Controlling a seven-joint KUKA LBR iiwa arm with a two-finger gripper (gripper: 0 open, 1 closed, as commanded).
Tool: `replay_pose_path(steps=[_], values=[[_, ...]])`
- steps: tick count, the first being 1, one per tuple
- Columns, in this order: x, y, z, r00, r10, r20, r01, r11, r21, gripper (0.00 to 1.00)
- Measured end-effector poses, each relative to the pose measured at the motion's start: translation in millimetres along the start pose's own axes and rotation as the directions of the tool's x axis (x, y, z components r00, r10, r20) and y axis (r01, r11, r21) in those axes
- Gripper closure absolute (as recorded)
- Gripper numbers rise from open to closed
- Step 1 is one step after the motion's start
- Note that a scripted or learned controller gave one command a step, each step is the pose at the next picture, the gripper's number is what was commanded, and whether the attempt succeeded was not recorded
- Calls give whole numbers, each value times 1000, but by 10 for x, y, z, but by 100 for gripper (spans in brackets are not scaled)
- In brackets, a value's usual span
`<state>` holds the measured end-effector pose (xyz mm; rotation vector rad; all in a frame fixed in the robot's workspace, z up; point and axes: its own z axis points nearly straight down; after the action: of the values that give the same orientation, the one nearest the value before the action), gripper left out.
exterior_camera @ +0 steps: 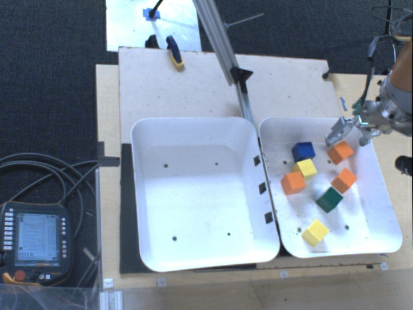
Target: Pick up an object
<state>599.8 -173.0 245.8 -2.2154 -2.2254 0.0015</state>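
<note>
Hovering over the right bin's upper right corner, your grey two-finger gripper (349, 132) sits just beside the upper orange cube (340, 152); you can't tell how its jaws stand. Nothing is visibly held. Right shallow white plastic bin (381, 228) holds seven cubes: that orange one, a blue cube (303, 151), small yellow cube (307, 168), second orange cube (293, 182), third orange cube (344, 179), green cube (329, 200), and lower yellow cube (315, 232). Left white bin (145, 173) sits alongside. Grey pendant (35, 241) lies far left.

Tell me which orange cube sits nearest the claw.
The orange cube at the right bin's top right, just below the claw; the other two lie lower.
</note>
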Motion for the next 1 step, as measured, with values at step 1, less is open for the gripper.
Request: replay_pose_path(steps=[1], values=[[0, 7, -24, 1000, -1, 1, 1, 1000, -4, 0]])
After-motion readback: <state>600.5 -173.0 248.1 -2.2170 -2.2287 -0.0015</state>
